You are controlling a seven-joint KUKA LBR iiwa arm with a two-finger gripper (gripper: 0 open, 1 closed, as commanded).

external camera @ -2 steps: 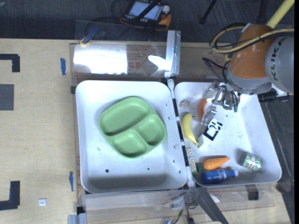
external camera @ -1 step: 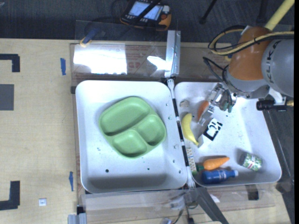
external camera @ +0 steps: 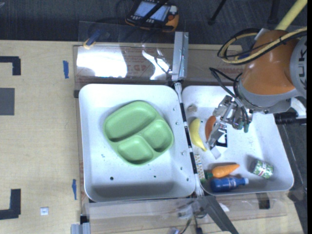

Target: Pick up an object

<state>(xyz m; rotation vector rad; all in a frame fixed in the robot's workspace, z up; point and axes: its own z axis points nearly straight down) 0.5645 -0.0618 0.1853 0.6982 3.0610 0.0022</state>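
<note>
One small orange oblong toy (external camera: 209, 126) lay in the right white plastic bin (external camera: 280, 152) beside a yellow banana (external camera: 197, 133), the gripper (external camera: 218, 130) spread just above, needing a centred descent.

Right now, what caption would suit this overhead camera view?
Robot arm's end effector hovers over right bin of toy food; green plate fills left bin.
</note>
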